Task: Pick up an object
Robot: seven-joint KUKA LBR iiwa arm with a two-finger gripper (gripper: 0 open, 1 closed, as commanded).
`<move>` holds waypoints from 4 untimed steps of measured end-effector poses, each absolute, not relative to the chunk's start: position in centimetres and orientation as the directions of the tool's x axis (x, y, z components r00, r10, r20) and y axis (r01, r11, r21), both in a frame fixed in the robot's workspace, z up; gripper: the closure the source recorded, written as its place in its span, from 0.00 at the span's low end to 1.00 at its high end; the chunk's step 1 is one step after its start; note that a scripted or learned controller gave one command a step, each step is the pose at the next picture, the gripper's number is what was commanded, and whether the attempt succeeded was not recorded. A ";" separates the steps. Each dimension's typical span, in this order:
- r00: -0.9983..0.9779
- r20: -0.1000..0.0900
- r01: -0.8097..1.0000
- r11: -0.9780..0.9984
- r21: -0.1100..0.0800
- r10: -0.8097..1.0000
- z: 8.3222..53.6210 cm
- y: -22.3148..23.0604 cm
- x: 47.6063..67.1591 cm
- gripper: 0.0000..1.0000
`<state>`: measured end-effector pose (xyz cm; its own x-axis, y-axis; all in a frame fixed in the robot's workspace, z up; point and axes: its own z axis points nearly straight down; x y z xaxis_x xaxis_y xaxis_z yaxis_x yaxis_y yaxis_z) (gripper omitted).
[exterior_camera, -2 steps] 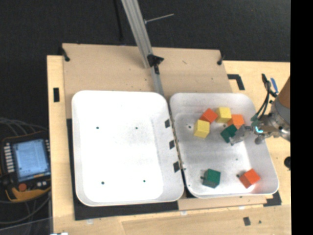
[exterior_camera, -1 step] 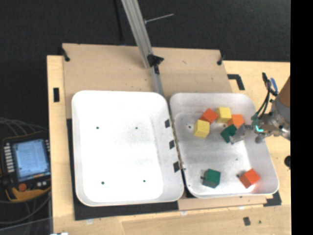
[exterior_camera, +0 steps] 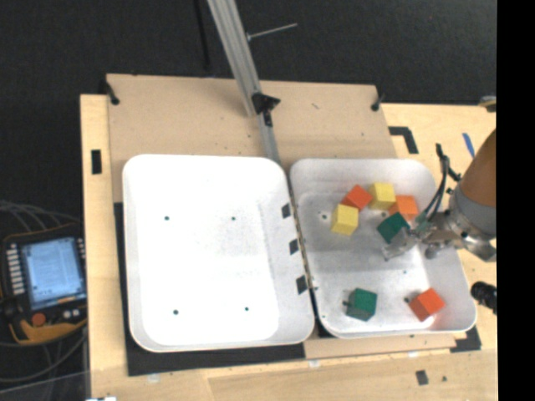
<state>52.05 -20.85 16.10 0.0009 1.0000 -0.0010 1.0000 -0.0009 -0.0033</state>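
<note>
Blocks lie scattered in the right bin (exterior_camera: pixel 334 174): a yellow block (exterior_camera: pixel 344 219), an orange block (exterior_camera: pixel 358 197), a second yellow block (exterior_camera: pixel 384 194) and a second orange block (exterior_camera: pixel 407 205) cluster near its far side. The jaws (exterior_camera: pixel 399 239) sit low just beside a dark green block (exterior_camera: pixel 391 226); whether they are spread or pressed together cannot be told. Nearer the front lie a green block (exterior_camera: pixel 361 303) and a red-orange block (exterior_camera: pixel 427 303). The left bin (exterior_camera: pixel 134 249) sits alongside on the tabletop (exterior_camera: pixel 99 224).
</note>
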 end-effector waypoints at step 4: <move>-0.004 -0.003 1.000 0.004 0.008 1.000 17.3 -21.1 52.0 1.00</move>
<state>52.03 -21.06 17.29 -0.0039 1.0000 -0.0032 1.0000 0.0039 0.0085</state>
